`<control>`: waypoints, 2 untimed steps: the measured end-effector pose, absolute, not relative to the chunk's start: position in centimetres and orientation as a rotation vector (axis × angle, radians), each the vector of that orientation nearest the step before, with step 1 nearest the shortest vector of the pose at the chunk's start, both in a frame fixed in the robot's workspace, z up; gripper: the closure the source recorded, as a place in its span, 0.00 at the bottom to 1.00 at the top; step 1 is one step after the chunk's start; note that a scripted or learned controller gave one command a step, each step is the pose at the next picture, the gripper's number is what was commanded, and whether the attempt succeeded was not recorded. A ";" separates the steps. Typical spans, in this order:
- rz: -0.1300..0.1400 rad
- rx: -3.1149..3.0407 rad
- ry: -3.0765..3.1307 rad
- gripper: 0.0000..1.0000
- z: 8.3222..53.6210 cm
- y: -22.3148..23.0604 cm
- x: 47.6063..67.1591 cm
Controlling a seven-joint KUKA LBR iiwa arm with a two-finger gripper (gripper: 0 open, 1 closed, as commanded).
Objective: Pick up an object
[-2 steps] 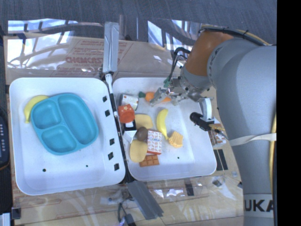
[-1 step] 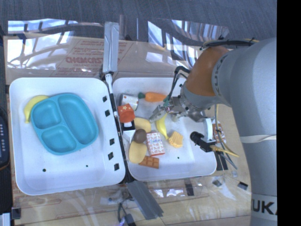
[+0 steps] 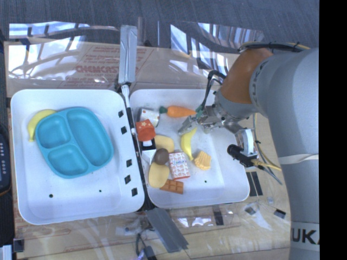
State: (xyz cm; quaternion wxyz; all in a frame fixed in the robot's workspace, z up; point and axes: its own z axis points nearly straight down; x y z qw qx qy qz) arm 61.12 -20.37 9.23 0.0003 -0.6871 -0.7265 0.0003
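Yellow banana (image 3: 187, 143), curved, lies in the right bin (image 3: 227, 186), just below the jaws (image 3: 191, 124). Jaw opening cannot be determined; nothing is visibly gripped. The arm hides the bin's right rim. Same bin: carrot (image 3: 180, 111), red block (image 3: 145, 130), carton (image 3: 179, 165), corn piece (image 3: 203, 160). Left bin (image 3: 32, 199): blue divided plate (image 3: 75, 141) overlapping a second banana (image 3: 38, 120).

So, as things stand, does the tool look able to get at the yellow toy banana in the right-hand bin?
Probably yes: the tool hangs right above the yellow toy banana, whose top lies bare, with the orange toy carrot apart.
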 end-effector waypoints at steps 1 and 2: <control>0.001 -2.153 -2.286 1.00 10.3 -20.3 61.2; -0.003 -2.129 -2.312 1.00 16.1 -15.5 57.2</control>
